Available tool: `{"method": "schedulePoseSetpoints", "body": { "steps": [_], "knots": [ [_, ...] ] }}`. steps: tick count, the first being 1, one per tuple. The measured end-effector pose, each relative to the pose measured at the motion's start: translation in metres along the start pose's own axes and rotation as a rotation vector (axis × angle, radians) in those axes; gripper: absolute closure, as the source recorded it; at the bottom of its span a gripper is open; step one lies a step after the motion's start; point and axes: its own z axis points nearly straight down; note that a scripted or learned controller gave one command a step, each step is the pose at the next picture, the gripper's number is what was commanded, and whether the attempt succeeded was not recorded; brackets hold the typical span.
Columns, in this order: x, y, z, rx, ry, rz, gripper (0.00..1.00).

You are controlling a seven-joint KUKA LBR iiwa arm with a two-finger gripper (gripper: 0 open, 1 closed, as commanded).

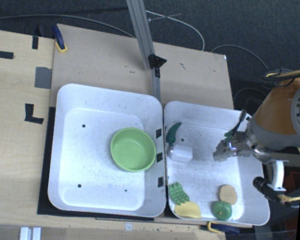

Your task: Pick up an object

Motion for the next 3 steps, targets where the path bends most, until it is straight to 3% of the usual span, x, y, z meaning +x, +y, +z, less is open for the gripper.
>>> {"method": "schedulePoseSetpoints", "body": {
  "steps": [1,2,3],
  "knots": [
    [0.002,0.002,-0.042,0.0,0.0,-0.002,1.0],
    [0.002,0.003,-0.055,0.002,0.001,-0.001,1.0],
    [0.055,-0.005,-0.067,0.004,0.003,-0.006,1.0]
  ]
}}
